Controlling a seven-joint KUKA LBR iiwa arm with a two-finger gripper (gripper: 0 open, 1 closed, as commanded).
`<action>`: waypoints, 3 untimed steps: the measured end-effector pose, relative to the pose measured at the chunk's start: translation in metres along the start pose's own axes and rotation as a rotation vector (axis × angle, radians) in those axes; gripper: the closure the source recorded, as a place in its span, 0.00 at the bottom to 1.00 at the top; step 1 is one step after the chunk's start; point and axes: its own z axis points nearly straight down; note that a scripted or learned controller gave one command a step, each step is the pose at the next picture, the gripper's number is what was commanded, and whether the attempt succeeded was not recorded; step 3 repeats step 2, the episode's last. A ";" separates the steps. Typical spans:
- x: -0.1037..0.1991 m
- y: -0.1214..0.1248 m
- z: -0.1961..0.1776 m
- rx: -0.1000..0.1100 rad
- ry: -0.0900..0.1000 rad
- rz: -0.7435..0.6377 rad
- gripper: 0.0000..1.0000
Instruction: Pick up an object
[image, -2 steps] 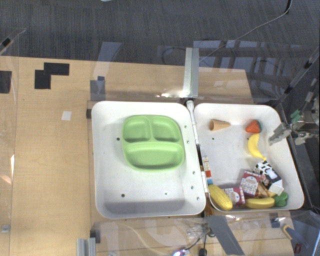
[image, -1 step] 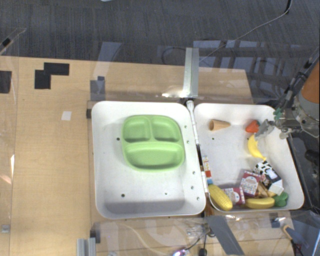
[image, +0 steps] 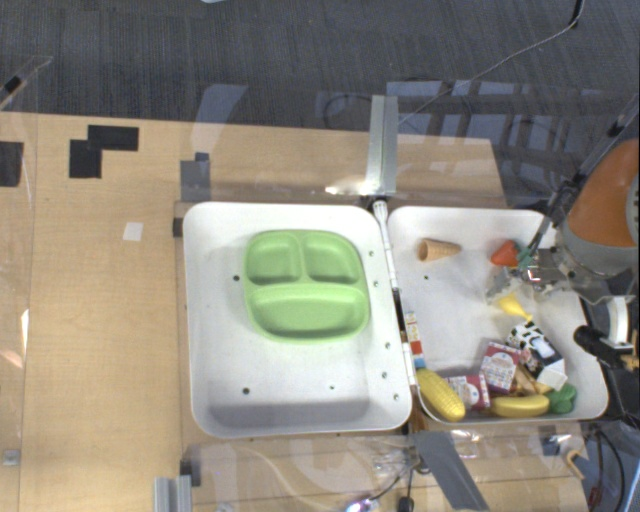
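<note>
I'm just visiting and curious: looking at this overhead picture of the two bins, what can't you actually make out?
- Gripper: in the camera view it is small and lies against toys, so its state is unclear.
- Arm: cut off by the right edge.
- Toy pile in the right bin: pieces overlap, so several cannot be identified.
- Small yellow piece: too small to name.
- Orange-red piece: partly behind the gripper.

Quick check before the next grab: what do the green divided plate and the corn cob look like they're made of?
Green plate: probably moulded plastic, matte, with uniform colour and softly rounded compartment edges. Corn cob: likely toy plastic or rubber, slightly glossy yellow with a bumpy kernel texture; hard or soft can't be judged from the view.
</note>
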 end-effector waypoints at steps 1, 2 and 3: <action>0.001 0.002 -0.012 -0.006 -0.001 -0.001 1.00; 0.068 0.050 -0.097 0.001 0.000 0.219 1.00; 0.068 0.050 -0.097 0.001 0.000 0.219 1.00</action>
